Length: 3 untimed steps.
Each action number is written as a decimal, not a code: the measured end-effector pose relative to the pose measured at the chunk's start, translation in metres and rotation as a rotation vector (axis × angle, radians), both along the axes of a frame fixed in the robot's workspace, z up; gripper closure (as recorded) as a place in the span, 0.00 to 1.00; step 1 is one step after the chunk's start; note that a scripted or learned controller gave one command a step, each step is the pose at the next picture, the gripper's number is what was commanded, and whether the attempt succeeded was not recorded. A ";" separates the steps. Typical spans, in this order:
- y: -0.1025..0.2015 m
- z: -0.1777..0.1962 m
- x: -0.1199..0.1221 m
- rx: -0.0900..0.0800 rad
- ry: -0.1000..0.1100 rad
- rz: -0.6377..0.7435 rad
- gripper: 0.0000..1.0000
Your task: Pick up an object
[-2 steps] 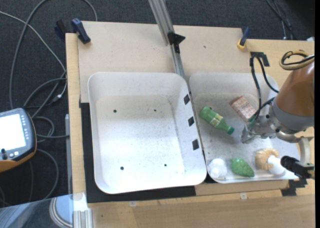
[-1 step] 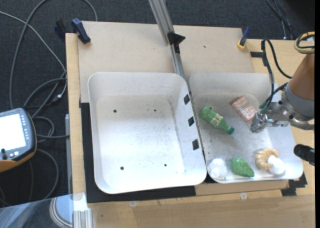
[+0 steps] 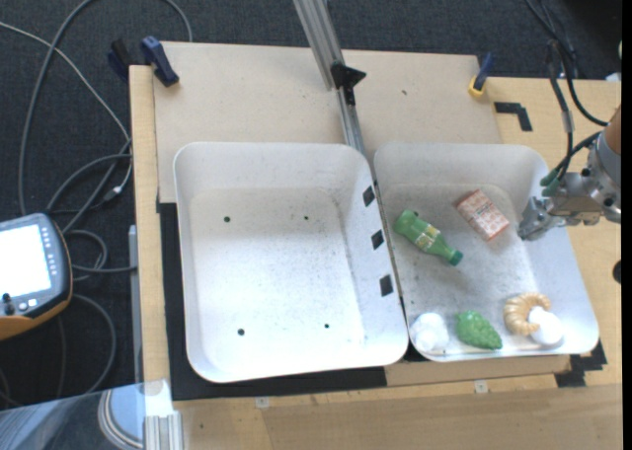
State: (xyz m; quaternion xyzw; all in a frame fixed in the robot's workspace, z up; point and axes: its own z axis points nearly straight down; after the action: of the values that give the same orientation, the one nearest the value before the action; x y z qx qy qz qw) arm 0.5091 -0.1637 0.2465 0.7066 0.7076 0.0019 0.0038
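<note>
The right bin holds several objects. A green bottle lies tilted near its middle. A small reddish-pink box sits to the bottle's right. Along the front edge lie a white ball, a green leafy lump and a tan and white pastry-like piece. My gripper hangs at the right rim of this bin, just right of the pink box, with nothing seen between its fingers.
The left bin stands beside the right one, split from it by a shared ridge with black marks. A metal pole slants in from the top. Clamps hold the board's back corners. A pendant lies at far left.
</note>
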 end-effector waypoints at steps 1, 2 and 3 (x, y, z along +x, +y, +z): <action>0.000 0.006 0.001 0.002 0.005 0.000 1.00; 0.046 0.012 0.019 0.004 0.005 0.005 1.00; 0.097 -0.002 0.040 0.005 0.007 0.005 1.00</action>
State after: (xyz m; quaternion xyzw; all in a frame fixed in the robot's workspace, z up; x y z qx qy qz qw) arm 0.5487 -0.0664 0.2441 0.7048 0.7095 0.0008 -0.0005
